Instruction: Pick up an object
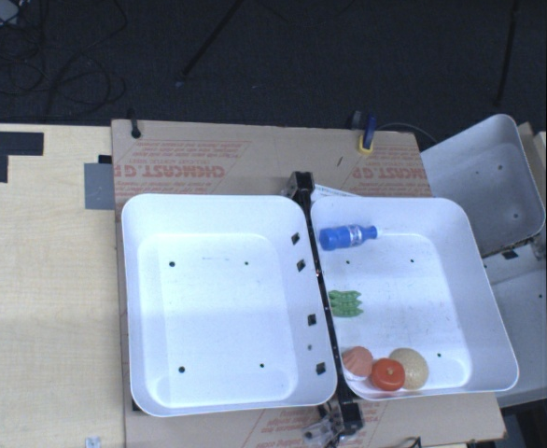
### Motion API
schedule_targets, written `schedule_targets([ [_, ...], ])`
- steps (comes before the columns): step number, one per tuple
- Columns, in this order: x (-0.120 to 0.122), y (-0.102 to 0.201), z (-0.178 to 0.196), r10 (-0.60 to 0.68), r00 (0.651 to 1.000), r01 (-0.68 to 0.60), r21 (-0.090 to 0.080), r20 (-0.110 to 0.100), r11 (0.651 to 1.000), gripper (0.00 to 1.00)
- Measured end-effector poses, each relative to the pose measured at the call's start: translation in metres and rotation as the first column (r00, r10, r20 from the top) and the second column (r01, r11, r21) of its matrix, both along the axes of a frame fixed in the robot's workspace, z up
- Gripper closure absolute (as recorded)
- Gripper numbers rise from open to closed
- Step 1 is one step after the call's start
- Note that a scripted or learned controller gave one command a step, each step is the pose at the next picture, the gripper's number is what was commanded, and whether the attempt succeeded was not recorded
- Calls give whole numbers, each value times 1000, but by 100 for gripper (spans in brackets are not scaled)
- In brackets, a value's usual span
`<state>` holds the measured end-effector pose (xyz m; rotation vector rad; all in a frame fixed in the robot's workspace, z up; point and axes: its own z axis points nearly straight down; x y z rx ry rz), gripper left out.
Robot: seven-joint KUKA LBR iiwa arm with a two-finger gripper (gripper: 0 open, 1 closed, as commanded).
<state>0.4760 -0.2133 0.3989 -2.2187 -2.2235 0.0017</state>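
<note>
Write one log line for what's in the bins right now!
right bin: blue bottle far side, green toy middle by divider, red piece between two pale round pieces at near edge | nothing picked up yet

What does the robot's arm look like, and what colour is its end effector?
I cannot tell its colours, shape or cables from this picture. On the right side, where the arm reaches in, I see a pale grey panel beside the right bin.
</note>
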Motion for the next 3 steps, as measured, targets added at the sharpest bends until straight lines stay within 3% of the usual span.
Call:
schedule_targets([
  [1, -1, 1, -100, -2, 1000, 2, 5, -11, 1000, 100],
  [2, 0, -1, -48, -1, 1000, 1, -1, 4, 1000, 100],
  [3, 0, -1, -11, 0, 1000, 0, -1, 3, 1000, 100],
])
